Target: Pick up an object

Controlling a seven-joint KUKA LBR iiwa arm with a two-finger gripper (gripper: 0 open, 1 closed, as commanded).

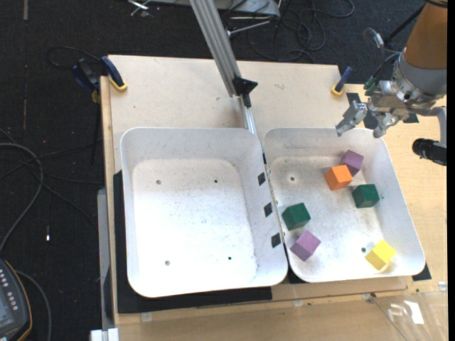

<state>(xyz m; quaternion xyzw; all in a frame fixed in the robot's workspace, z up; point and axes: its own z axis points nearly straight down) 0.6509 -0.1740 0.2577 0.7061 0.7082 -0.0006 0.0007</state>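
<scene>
Above the right bin's [398, 212] far rim, the gripper [366, 123] hangs with jaws apart, holding nothing. Approach stage: next, descend over the purple cube [352, 161] just below, beside the orange cube [339, 177].

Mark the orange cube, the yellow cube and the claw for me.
orange cube [339, 177], camera view, top face.
yellow cube [382, 254], camera view, top face.
claw [364, 123], camera view, midway between its fingertips, above the right bin's far rim.
</scene>
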